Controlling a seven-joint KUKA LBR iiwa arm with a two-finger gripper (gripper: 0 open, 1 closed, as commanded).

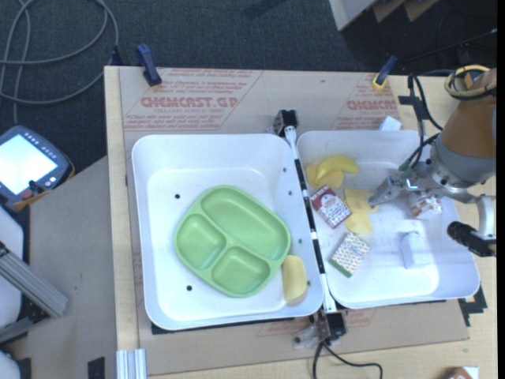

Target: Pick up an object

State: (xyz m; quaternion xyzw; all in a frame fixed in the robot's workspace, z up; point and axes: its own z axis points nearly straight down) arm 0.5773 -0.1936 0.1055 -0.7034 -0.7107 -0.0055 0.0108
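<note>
Looking from the near edge back, I see the checkered packet [349, 253] and red packet [331, 208] in the right bin [394, 294], then the banana [332, 169]. The gripper [384, 194] hovers near them; its state I cannot tell. I'd centre over one item before descending.

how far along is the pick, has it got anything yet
Nothing looks picked yet. The gripper is low in the right bin, next to the yellow pieces, with nothing visibly between its fingers. The banana, red packet and checkered packet lie on the bin floor. Closing on an object and lifting it remain.
</note>
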